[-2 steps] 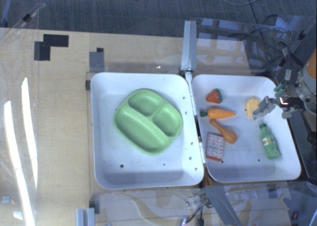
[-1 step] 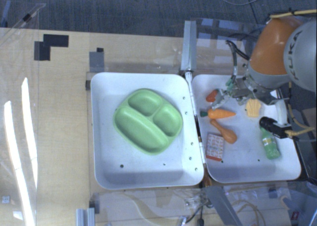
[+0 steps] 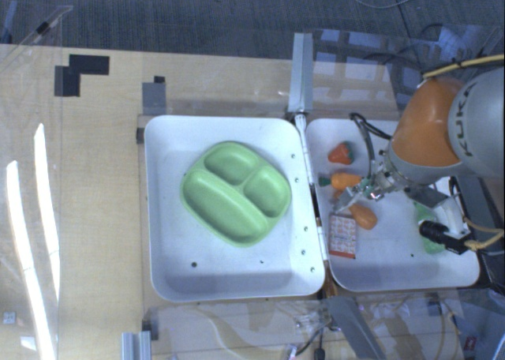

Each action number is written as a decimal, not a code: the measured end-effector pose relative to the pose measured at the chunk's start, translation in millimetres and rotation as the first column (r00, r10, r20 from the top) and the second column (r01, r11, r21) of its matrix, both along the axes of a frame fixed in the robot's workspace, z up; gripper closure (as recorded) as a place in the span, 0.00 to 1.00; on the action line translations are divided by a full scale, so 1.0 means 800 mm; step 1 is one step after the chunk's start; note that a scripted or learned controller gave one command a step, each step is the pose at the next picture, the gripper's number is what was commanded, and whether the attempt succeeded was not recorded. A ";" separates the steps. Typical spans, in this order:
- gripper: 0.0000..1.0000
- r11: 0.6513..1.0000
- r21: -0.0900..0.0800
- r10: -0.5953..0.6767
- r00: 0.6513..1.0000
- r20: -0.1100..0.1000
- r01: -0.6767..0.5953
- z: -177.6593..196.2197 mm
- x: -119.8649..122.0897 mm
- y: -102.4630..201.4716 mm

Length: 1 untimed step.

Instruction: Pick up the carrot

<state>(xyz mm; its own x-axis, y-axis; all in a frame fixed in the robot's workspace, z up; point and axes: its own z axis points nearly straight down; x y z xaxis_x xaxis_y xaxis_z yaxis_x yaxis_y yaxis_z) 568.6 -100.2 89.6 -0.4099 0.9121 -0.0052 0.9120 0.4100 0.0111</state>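
The carrot (image 3: 344,181), orange with a small green top at its left end, lies in the left part of the right bin (image 3: 394,268). My gripper (image 3: 364,191) hangs low over the bin, just to the right of the carrot and close to it. Whether it touches the carrot cannot be made out. The grey arm with its orange band (image 3: 426,133) covers the bin's back right part.
A red strawberry-like piece (image 3: 341,153) lies behind the carrot and another orange piece (image 3: 364,215) in front of the gripper. A small printed card (image 3: 342,237) lies near the front left, a green item (image 3: 431,241) at the right. The left bin (image 3: 170,271) holds a green divided plate (image 3: 235,191).
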 end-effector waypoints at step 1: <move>1.00 1.000 0.002 0.001 1.000 0.007 -0.001 0.016 0.003 0.002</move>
<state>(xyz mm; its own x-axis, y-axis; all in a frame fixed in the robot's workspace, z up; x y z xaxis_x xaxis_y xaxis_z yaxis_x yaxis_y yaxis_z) 571.3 -98.7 102.1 -0.4106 0.9118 -0.0065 0.9116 0.4107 0.0182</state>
